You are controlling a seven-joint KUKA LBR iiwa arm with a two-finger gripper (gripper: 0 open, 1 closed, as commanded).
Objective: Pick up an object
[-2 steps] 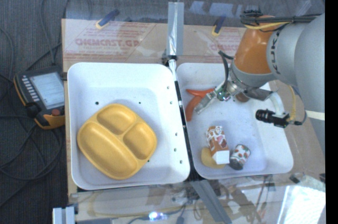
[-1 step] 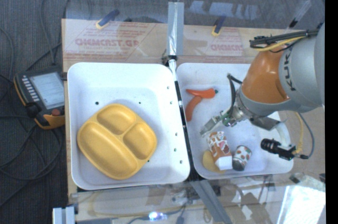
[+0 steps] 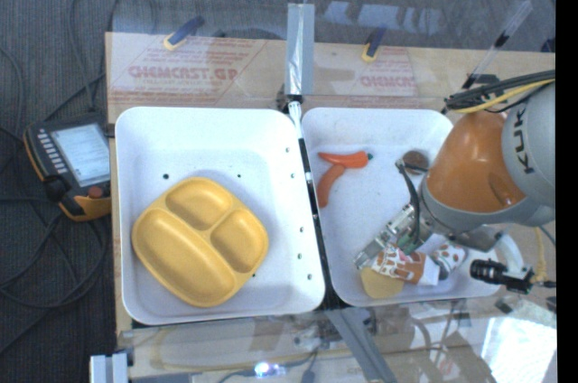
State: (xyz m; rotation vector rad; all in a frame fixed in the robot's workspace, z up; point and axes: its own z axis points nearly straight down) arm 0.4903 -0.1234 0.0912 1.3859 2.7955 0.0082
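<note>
Gripper point(image 3: 386, 238) low in the right bin point(image 3: 361, 124), at the near wall, directly over a small printed packet point(image 3: 397, 265) on a yellow disc point(image 3: 379, 284). Whether it is spread or closed: cannot tell, and nothing visibly pinched.

Packet lies just below and toward the near rim; little room there, wall close.

Orange curved toy point(image 3: 332, 171) sits up-left of the gripper, well apart, long axis running toward the divider, open floor around it.

Yellow divided plate point(image 3: 200, 240) alone in the left bin point(image 3: 144, 137), farthest off.
</note>
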